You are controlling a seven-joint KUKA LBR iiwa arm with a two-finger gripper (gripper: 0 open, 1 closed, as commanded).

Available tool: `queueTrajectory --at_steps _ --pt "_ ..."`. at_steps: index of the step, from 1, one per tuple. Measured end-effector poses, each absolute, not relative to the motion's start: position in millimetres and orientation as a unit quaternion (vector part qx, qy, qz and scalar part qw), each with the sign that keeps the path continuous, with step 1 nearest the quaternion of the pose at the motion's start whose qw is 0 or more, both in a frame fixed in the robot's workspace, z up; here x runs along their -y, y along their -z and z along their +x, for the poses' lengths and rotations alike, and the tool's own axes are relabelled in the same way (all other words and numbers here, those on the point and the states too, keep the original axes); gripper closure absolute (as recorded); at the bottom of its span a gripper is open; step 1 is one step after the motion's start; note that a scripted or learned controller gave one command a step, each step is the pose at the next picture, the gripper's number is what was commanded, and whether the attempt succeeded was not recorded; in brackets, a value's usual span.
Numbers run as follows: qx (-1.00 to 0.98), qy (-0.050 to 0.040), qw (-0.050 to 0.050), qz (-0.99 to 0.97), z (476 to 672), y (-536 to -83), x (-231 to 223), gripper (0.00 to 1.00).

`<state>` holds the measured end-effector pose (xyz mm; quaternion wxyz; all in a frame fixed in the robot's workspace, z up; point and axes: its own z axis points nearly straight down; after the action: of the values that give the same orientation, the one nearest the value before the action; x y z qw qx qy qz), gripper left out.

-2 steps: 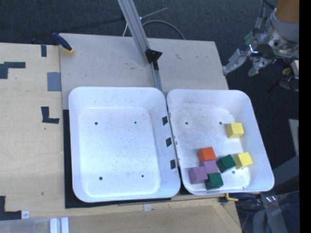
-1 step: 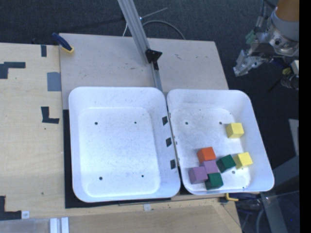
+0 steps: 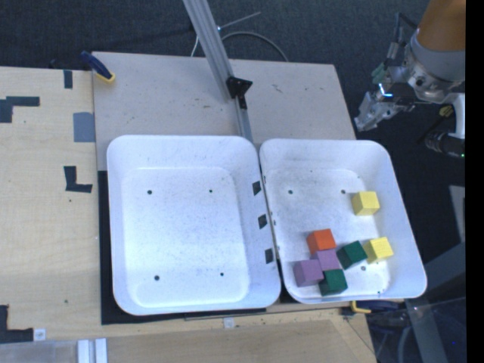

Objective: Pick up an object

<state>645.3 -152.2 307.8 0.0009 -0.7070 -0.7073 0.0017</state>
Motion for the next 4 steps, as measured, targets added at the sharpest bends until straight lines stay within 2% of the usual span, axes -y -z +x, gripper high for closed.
queueTrajectory --at_steps 1,2,3,4 --pt "0.709 -0.0022 0.003 -0.705 668.6 -231.6 110.2 1.0" --pt "0.71 -0.0013 0.003 -0.704 673.6 -195.1 42.3 1.0" --pt "0.707 0.0009 -0.001 -0.707 652.4 -240.4 42.9 1.0" --pt "0.706 -0.0033 0.001 -0.708 653.9 -188.4 86.5 1.0"
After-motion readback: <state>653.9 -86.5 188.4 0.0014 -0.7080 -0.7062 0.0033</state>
